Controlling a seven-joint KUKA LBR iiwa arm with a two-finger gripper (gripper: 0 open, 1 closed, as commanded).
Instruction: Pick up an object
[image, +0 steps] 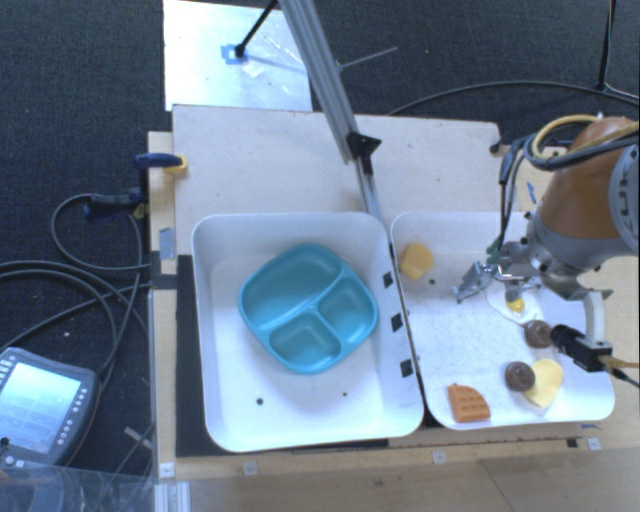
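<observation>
I saw the gripper (516, 296) low over the right bin (440, 330); jaw state, cannot tell. Orange cracker (467, 402) lay near that bin's front wall: light, stiff, flat; I'd pinch its edges.

Grey handheld control pendant with lit screen (40, 403) — floor, lower-left corner | black cables (70, 275) — floor, left edge | blue-handled clamp (160, 161) — bench's left edge
</observation>
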